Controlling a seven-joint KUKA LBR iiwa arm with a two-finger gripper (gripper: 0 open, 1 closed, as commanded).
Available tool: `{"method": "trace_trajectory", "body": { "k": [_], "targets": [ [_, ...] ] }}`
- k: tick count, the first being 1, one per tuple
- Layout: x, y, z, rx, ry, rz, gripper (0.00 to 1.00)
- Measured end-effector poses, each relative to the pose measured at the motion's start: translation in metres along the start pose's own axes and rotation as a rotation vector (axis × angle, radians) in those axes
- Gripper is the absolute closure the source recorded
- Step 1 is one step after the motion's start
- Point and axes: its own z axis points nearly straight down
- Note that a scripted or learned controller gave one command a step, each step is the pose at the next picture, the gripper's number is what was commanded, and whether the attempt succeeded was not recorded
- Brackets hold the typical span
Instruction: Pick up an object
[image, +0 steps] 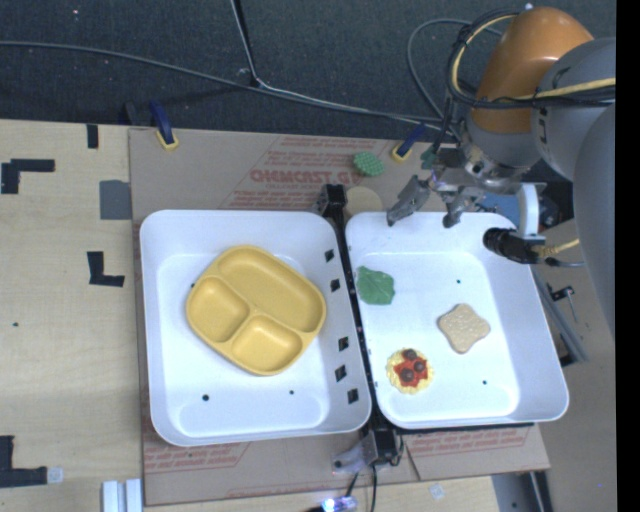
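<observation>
So far nothing has been lifted — this looks like the approach step, with the pick not yet begun. At the left, the left bin (160, 300) holds a yellow divided tray (256, 309), lying flat and well apart from the arm. Across the divider, the right bin (530, 380) carries three small candidates: a green leaf-shaped piece (376, 286) near its left wall, a small pizza-like round (409, 370) toward the front, and a tan toast-like slice (464, 327) just right of centre. Further right and up, the gripper (427, 207) hangs over the bin's back rim, its two fingers spread apart with nothing between them. The next move, I judge, calls for travelling forward over one piece — the green one lies nearest — then descending with the fingers straddling it before closing.
</observation>
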Motion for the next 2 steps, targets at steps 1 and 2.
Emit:
{"method": "trace_trajectory", "body": {
  "k": [1, 2],
  "targets": [
    [0.000, 0.002, -0.008, -0.013, -0.001, -0.003, 0.00],
    [0.004, 0.002, 0.036, -0.010, -0.002, -0.003, 0.00]
  ]
}}
